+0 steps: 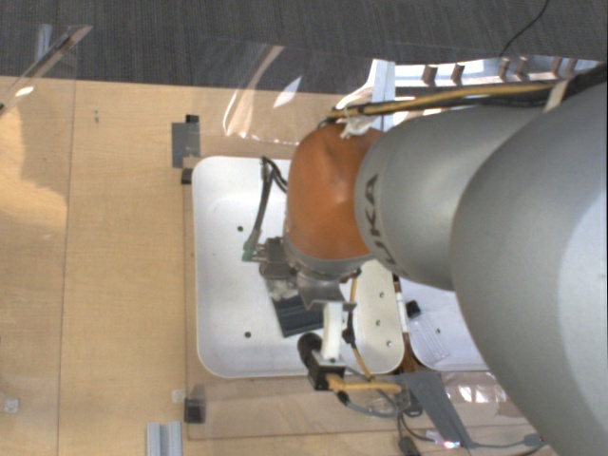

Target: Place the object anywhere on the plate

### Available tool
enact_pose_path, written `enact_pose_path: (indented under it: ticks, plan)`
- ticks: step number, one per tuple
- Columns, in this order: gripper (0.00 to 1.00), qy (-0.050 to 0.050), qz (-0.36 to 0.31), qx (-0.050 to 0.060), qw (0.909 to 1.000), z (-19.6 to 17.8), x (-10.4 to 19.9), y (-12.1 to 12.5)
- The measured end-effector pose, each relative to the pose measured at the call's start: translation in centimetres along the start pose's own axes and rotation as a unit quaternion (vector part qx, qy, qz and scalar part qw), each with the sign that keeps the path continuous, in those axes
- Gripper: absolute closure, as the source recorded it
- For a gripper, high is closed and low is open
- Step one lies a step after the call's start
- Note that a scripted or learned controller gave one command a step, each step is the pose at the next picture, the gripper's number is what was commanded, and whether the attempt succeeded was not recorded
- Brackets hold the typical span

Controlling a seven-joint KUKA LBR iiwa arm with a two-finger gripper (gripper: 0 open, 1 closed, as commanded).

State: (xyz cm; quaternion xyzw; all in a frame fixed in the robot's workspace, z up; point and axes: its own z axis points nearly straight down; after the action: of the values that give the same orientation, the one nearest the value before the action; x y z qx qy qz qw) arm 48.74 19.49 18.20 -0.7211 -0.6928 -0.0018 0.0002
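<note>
Here the arm hangs low over the left bin.

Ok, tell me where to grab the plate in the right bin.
Probably by its rim, coming from above: the plate seems to lie flat, so only the thin edge offers a hold. The edge toward the view's lower left is exposed, while the arm covers the rest.

glossy white plastic bin, wooden bench
</note>
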Motion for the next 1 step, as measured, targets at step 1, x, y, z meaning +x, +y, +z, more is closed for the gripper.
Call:
enact_pose_path:
  ticks: [1]
  plan:
    - [1.00, 0.004, 0.098, -0.004, 0.9952, 8.92, 2.74, 0.26]
